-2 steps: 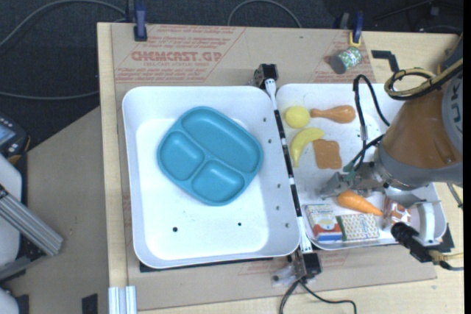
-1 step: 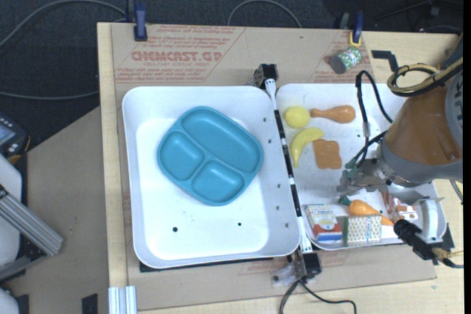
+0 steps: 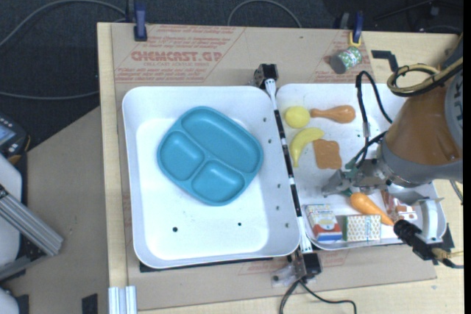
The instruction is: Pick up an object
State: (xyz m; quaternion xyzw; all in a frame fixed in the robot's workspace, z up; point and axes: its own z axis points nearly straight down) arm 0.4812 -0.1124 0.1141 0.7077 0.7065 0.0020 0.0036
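My gripper (image 3: 347,182) hangs low over the middle of the right bin (image 3: 324,91), below the arm's orange band (image 3: 421,134). Just under it and to the right lies an orange carrot (image 3: 370,204). A brown slice of toast (image 3: 327,154) lies right behind the gripper. Further back are a yellow banana (image 3: 303,140), a yellow lemon (image 3: 296,116) and a tan drumstick (image 3: 335,113). Two small printed boxes (image 3: 344,226) sit at the bin's front edge. Nothing visibly rests in the gripper.
The left bin (image 3: 147,217) bears a blue divided plate (image 3: 210,154). A small green and grey object (image 3: 346,59) lies on the bench behind the right bin. Black cables (image 3: 368,95) run across the right bin's back. The arm covers the right bin's right side.
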